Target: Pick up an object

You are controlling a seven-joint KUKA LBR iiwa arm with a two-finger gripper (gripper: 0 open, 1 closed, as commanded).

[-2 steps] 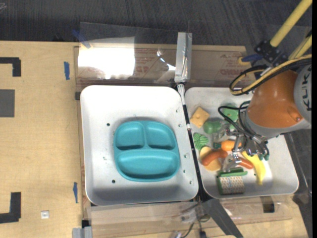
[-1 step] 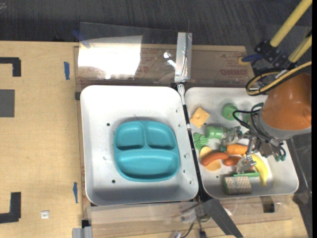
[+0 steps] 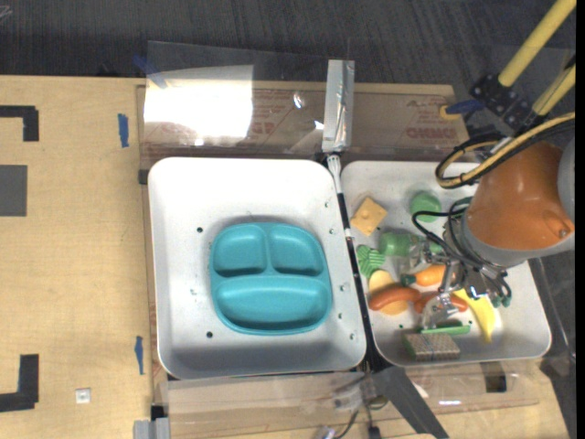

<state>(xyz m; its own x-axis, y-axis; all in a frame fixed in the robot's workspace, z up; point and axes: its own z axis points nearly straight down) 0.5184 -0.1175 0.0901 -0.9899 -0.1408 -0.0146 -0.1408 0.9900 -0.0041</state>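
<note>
Amid crowded toys (image 3: 395, 273): claw (image 3: 442, 307).

arm (image 3: 526, 204) cut off right, hiding toys (image 3: 416, 282)

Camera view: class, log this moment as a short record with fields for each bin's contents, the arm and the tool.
left bin: teal divided tray, lying flat
right bin: heap of toy food, including yellow wedge, green pieces, orange piece
arm: over right bin, reaching in from the right
tool: low over the heap
</note>
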